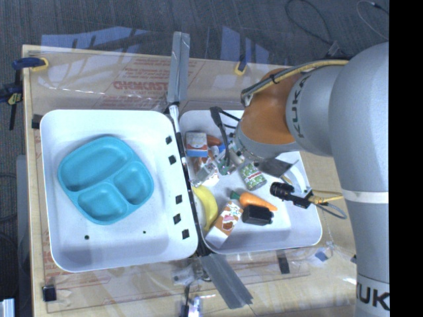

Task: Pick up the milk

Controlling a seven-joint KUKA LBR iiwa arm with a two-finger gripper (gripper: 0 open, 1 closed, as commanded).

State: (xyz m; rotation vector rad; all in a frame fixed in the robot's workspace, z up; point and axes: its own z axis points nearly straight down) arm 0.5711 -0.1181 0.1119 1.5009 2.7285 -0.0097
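The small white-and-blue milk carton (pixel 196 143), lying at the back-left of the right white bin (pixel 305 235), was judged light & stiff, best pinched across its flat sides, though crowded by a yellow banana (pixel 207 205), orange carrot (pixel 258 201) etc.; gripper (pixel 228 162) state couldn't be told.

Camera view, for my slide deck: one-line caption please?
KUKA arm reaches over the right bin of toy groceries; a blue tray sits in the left bin.
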